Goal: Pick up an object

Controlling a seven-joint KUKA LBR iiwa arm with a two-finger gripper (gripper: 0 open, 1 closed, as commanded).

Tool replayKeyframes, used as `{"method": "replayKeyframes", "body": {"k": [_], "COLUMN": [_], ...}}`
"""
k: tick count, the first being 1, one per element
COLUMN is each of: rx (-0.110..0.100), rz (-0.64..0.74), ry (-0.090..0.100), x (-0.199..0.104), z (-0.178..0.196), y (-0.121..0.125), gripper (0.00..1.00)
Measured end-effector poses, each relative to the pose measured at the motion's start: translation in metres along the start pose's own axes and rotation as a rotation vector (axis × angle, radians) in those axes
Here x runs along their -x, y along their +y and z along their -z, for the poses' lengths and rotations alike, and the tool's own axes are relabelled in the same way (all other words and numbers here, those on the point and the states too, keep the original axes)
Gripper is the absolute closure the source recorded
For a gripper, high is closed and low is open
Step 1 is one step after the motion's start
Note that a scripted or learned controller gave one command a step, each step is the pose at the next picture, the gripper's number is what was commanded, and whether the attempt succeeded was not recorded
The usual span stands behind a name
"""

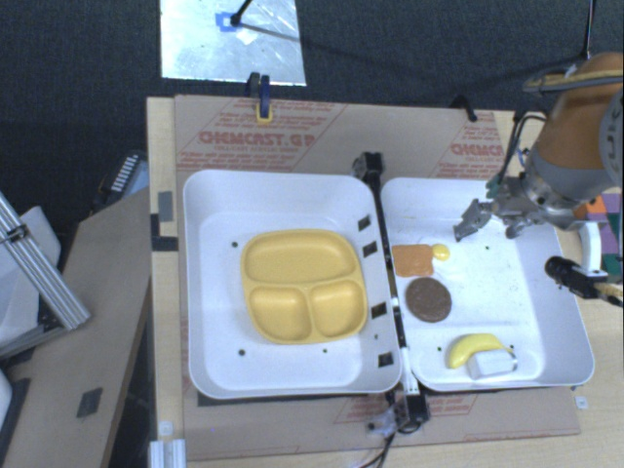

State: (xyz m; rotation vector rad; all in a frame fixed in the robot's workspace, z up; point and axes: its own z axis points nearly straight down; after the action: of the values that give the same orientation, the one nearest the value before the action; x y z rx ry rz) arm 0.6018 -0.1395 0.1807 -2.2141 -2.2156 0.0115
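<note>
Tabletop (pixel 161 291) at your far left is bare wood with a metal rail cut off by the frame edge. Next comes the left bin (pixel 210 213), and you can see a yellow divided tray (pixel 297 283) sitting near its middle, with open white floor all round it — widest along the far wall and the left wall. A row of dark clips runs down the seam where the two bins meet.

Across that seam, the right bin (pixel 546 310) holds its things close to the left side: an orange flat piece (pixel 411 258) just beside the seam, a small yellow round piece (pixel 441 253) touching its right edge, and a brown disc (pixel 428 299) just in front of them. Nearer you, by the front wall, a banana (pixel 475 347) lies with a white block (pixel 490 363) resting against it; you cannot tell what the block is. The right half of this bin's floor is free.

The gripper (pixel 489 217) hangs over the far part of the right bin, well apart from every object. Its fingers look spread with nothing between them, though they are small and dark. The arm (pixel 575 135) behind it is cut off by the right edge, and a black-and-white part by the bin's right wall is hard to make out.
</note>
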Motion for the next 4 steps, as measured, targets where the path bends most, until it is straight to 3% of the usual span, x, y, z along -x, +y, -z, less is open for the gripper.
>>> {"method": "replayKeyframes", "body": {"k": [1,3,4], "rx": [0.013,0.013,0.025], "rz": [0.002,0.001,0.004], "ry": [-0.002,0.000,-0.001], "x": [0.000,-0.006,-0.006], "z": [0.008,-0.097,-0.080], "y": [0.003,0.010,0.014], "gripper": [0.00,0.00,1.00]}}
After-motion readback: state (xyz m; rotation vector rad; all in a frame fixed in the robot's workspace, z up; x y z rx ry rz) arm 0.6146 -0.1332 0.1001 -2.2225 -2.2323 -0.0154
